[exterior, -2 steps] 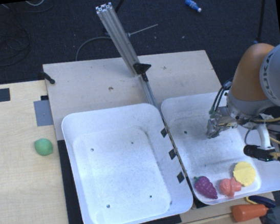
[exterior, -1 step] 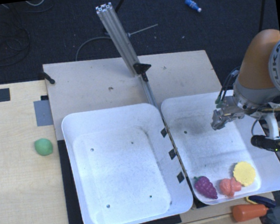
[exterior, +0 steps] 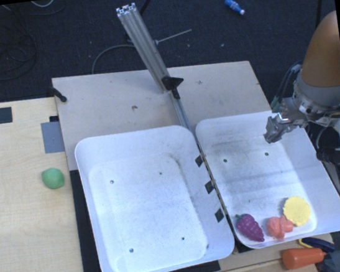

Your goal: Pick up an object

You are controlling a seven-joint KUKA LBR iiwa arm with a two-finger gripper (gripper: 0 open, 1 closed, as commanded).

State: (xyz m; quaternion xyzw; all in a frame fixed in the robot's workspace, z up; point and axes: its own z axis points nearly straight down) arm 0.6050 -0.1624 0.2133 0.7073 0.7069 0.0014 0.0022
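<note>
Camera view: the hand point(exterior: 274, 130) hovers over the right white bin's point(exterior: 335, 194) far edge; I cannot tell its spread. The yellow round toy point(exterior: 297, 209) lies at the near edge, best approached from above.

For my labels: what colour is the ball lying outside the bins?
Green. The ball shows best in the camera view, on the wooden surface.
</note>
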